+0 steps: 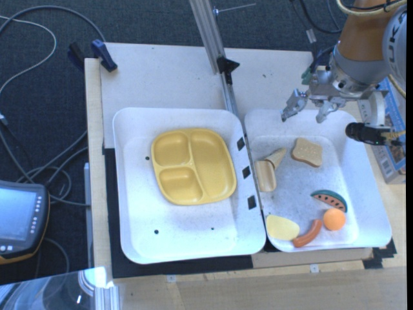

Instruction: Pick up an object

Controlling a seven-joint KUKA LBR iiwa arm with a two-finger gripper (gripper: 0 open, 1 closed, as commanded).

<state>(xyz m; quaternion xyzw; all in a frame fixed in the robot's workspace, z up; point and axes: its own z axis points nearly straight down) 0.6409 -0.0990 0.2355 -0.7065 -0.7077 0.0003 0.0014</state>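
A tan, square-cut toast slice (306, 152) is seen lying flat at the far side of the right bin (361, 173). The claw (308, 109) is held released above the bin's far rim, nothing between its fingers.

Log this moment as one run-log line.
arm: above right bin's far edge | gripper: open, holding nothing | nearest item: toast slice | right bin: toy food untouched | left bin: yellow divided plate | pick: not yet made

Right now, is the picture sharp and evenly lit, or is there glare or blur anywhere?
Camera view: light is soft and even, shadows faint; the yellow tray shows mild sheen, no harsh glare; the toy food in the right bin looks slightly soft; the gripper is a little blurred.
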